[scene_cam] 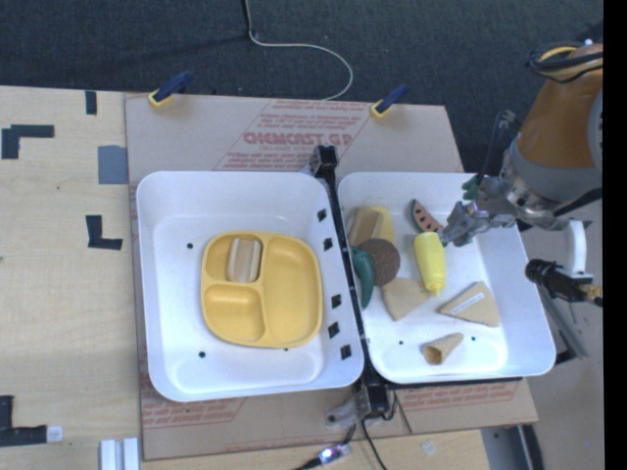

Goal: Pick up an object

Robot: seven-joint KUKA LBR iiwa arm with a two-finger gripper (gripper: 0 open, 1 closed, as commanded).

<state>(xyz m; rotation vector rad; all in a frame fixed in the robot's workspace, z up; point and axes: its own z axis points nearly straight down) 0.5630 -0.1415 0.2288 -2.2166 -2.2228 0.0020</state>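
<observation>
Two white bins sit side by side; the left bin point(167, 292) holds a yellow tray point(284, 302), the right bin point(509, 346) toy food. The gripper point(458, 225) hovers beside the corn point(429, 260); jaw opening unclear.

Yellow divided plate point(263, 290): seated in the white bin point(162, 262) well apart from the gripper point(460, 225), across the bin partition. Two clamps point(390, 97) secure the cardboard sheet point(294, 140) beyond the gripper. White cable point(312, 49): on dark floor.
</observation>
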